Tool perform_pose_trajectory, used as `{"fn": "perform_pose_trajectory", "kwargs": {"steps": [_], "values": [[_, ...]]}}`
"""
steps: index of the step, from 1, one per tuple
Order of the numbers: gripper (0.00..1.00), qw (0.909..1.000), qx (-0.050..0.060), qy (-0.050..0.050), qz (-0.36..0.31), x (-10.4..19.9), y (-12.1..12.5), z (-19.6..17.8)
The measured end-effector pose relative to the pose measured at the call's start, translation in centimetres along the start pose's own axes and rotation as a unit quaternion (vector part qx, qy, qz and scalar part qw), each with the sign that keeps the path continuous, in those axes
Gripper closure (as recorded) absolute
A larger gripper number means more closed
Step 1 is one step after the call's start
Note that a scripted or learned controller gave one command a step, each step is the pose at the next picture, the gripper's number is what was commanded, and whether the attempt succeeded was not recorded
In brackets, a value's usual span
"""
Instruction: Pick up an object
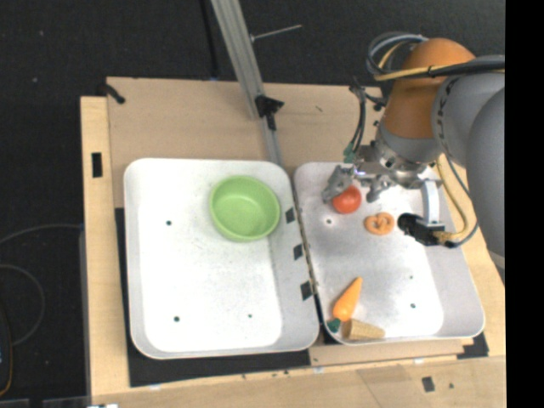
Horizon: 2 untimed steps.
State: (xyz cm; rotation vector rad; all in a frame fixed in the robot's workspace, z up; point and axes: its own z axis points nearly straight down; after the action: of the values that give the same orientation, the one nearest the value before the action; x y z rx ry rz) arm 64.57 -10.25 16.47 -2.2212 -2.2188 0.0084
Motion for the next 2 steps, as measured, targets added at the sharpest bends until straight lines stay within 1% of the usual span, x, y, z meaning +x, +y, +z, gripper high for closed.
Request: {"fn": "perform_pose_trajectory", "kwargs": {"steps": [1, 2], "values": [[0.00, 1.0000, 0.000, 0.000, 0.000, -0.7, -0.9, 5.3], [1.00, 1.0000, -0.004, 0.001, 0.003, -0.8, -0.7, 3.8]]}}
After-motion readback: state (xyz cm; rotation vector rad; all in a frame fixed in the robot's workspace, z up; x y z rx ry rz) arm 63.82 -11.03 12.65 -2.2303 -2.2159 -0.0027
